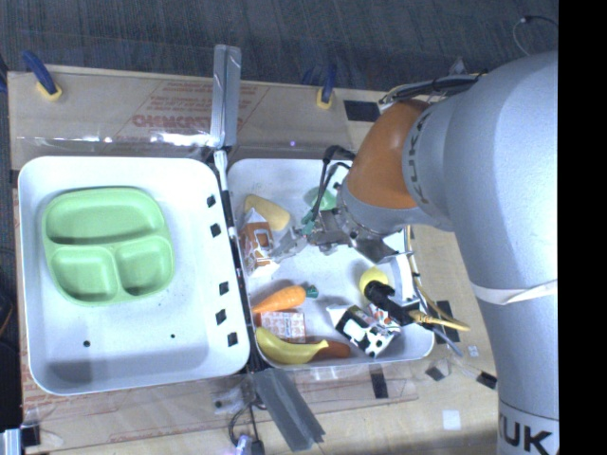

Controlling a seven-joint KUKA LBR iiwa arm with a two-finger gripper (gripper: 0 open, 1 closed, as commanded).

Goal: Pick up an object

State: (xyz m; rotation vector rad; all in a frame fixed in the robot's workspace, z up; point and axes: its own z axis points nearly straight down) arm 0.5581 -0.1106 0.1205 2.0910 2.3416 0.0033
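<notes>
— Where is the gripper (318, 227) seen?
— Low over the right bin (285, 172), near its middle; its grip cannot be told
— And the objects?
— A carrot (281, 299) and banana (289, 351) are seen toward the near edge

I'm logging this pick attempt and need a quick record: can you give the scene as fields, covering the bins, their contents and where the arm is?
left bin: holds a green divided tray
right bin: holds the loose items
items in right bin: banana, carrot, pale yellow wedge, snack packet, black-and-white item, small yellow item
arm: reaches in from the right, over the right bin
gripper: low over the upper middle of the right bin, nothing seen held
</notes>
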